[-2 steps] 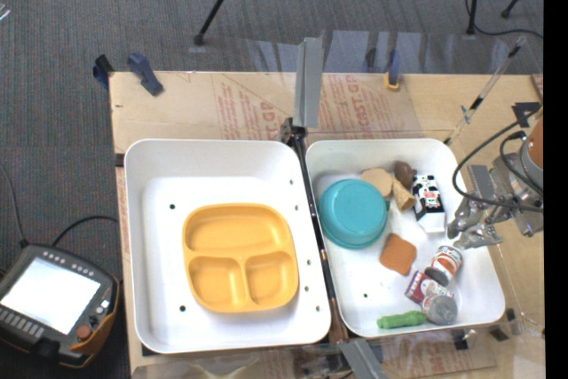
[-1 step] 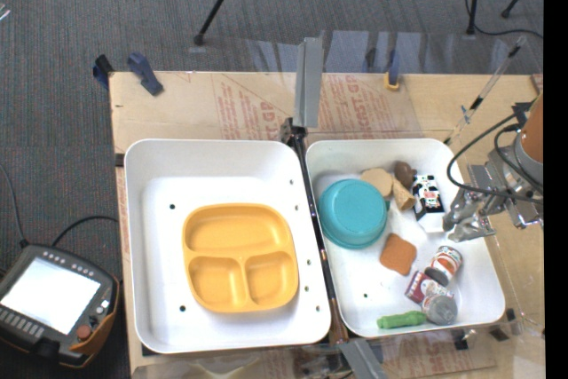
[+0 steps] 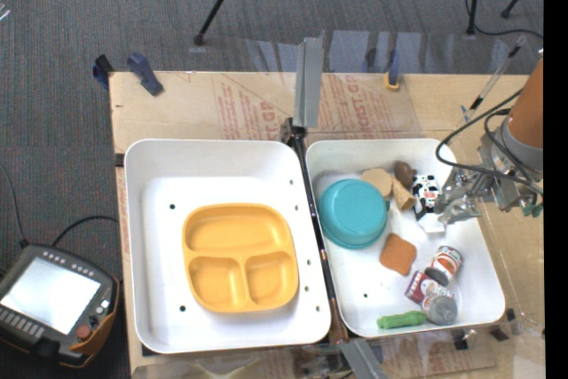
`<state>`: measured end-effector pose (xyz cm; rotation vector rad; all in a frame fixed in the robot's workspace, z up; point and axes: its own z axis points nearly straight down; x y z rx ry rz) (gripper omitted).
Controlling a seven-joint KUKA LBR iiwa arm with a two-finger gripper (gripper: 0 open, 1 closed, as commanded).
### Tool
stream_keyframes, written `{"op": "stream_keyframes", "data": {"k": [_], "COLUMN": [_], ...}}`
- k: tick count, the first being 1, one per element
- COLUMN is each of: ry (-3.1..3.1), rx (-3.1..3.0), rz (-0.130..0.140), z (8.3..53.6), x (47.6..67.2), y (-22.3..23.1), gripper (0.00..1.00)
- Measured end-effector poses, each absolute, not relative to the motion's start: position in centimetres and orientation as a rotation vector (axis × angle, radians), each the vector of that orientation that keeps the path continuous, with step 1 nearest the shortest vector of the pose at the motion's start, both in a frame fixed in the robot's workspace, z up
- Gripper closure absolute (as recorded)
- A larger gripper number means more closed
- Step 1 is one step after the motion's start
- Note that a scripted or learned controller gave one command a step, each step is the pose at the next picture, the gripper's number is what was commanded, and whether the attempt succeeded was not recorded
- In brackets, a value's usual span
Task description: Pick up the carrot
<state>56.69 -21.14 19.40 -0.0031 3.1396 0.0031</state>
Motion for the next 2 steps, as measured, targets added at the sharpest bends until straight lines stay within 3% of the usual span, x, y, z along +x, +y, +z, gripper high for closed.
{"op": "stream_keyframes", "data": {"k": [1, 2], "ry": [3.128, 3.093], "rx": [0.246, 0.548], "rz": [0.002, 0.001], "z": [18.3, 19.8], "x": [58.9, 49.3], "y": [-21.2, -21.2], "gripper": [1.00, 1.00]}}
